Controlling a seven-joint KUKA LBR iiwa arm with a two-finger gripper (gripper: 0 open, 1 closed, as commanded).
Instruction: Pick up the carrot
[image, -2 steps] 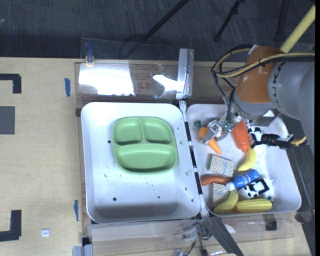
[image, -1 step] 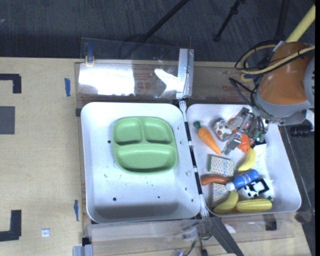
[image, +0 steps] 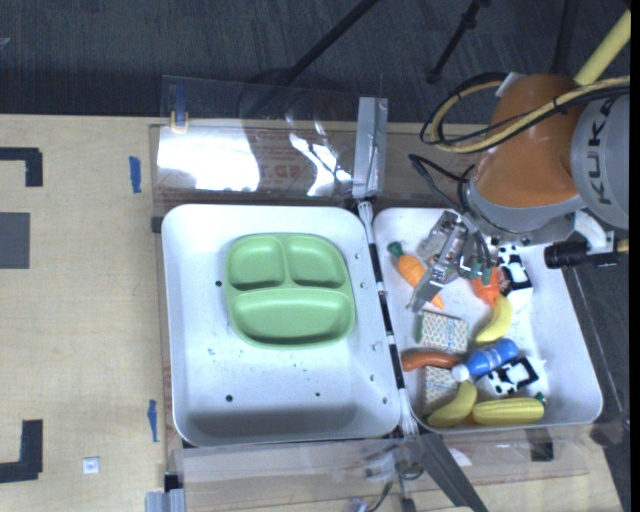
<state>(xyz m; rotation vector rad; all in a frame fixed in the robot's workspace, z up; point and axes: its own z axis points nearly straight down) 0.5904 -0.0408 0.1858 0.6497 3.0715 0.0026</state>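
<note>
1. Carrot (image: 409, 267): small, orange with a green top, lying near the upper left corner of the right bin (image: 585, 375), close to the divider between the bins.
2. Gripper (image: 432, 290): positioned over the right bin, just right of the carrot. Its metallic fingers (image: 425, 296) angle down and to the left. Nothing is visible between them. Whether they are spread or pressed together cannot be determined.
3. Arm (image: 535, 150): enters from the upper right, its orange band above the wrist, with cables looped beside it.
4. Right bin contents, below the gripper: a patterned square block (image: 443, 329), a red-orange elongated piece (image: 430, 356), a blue bottle (image: 490, 358), a black-and-white item (image: 518, 374), and two yellow banana-like pieces (image: 485, 408) along the lower edge. A further yellow piece (image: 495, 320) and an orange item (image: 487, 288) lie right of the gripper.
5. Left bin (image: 190, 370): holds a green divided plate (image: 290, 287) with three compartments, seated in the upper middle.
</note>
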